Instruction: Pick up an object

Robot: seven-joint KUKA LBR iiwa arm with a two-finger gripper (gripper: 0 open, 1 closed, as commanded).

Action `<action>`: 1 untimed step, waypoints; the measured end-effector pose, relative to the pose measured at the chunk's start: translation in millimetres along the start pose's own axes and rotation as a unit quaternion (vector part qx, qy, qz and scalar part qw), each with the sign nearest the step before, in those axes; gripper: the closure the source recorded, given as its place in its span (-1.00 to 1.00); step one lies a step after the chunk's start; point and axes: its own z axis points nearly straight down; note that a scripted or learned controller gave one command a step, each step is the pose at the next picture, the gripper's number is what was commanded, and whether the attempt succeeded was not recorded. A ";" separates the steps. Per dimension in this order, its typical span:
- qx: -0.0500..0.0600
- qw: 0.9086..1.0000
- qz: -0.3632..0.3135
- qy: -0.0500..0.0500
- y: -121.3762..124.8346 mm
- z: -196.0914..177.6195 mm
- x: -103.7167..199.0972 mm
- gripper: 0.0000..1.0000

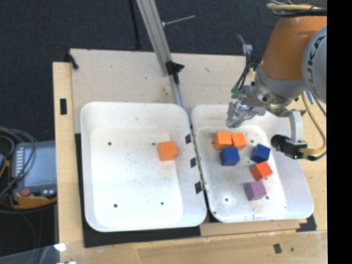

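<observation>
My gripper [237,118] hangs over the back of the right bin [286,202], just above and behind two orange cubes [230,140] that sit side by side. In front of those cubes lie a blue cube [230,157], a second blue cube [260,152], a red-orange cube [262,170] and a purple cube [254,190]. A lone orange cube [168,150] rests in the left bin [110,202]. Nothing shows between the gripper's tips.
A slanted metal pole [157,37] rises from the bench behind the bins' shared edge. A black cable connector [289,146] hangs off the arm over the right bin's right side. A screen device [33,172] sits left of the bench.
</observation>
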 end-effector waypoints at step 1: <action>-0.001 1.000 -0.001 0.000 14.2 9.2 52.5 1.00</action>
